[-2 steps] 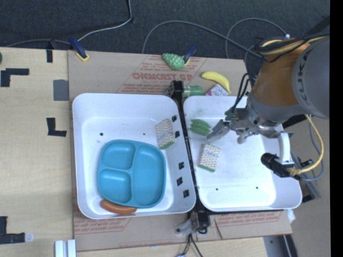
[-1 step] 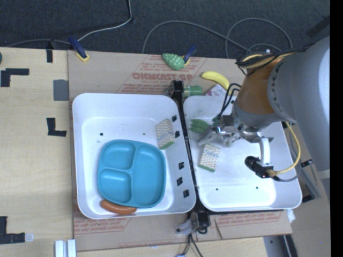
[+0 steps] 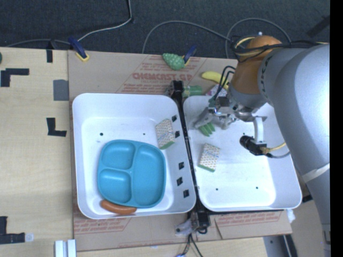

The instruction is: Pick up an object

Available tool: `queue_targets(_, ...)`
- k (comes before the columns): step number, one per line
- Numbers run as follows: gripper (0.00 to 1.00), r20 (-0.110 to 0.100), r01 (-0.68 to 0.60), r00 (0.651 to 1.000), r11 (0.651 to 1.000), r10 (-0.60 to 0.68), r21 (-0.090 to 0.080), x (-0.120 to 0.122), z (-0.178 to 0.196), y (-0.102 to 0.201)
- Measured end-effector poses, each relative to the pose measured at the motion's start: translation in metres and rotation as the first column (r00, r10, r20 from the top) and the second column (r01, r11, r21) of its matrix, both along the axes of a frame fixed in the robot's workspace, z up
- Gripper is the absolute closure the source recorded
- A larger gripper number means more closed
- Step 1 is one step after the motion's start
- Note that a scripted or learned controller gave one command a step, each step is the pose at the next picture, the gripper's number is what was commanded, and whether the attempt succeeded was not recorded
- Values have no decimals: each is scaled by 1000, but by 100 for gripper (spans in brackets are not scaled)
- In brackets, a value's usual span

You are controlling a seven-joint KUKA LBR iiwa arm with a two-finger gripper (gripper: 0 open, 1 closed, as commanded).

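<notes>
My gripper (image 3: 217, 114) is low over the far left part of the right bin (image 3: 252, 189). A small green object (image 3: 205, 126) lies just under and left of it, touching or nearly touching the tip. A green-and-tan sponge (image 3: 209, 157) rests on the bin floor a little nearer the front. In the left bin (image 3: 88, 116) a blue divided plate (image 3: 131, 173) lies flat. A second sponge (image 3: 165, 133) sits by the plate's far right corner, and an orange sausage-shaped thing (image 3: 118, 207) lies at its front edge.
Behind the bins on the cardboard are a green knobbly object (image 3: 173, 61), a yellow banana-like piece (image 3: 214, 76) and a green piece (image 3: 194, 90). The black divider (image 3: 185, 149) runs between the bins. The arm's bulk covers the right side.
</notes>
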State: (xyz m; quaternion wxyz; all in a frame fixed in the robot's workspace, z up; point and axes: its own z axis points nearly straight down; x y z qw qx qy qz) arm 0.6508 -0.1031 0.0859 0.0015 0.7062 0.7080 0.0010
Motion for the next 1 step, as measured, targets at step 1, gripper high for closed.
queue_targets(1, 100, -1, 0, 1000, 1000, 0, 0, 0, 10, 0)
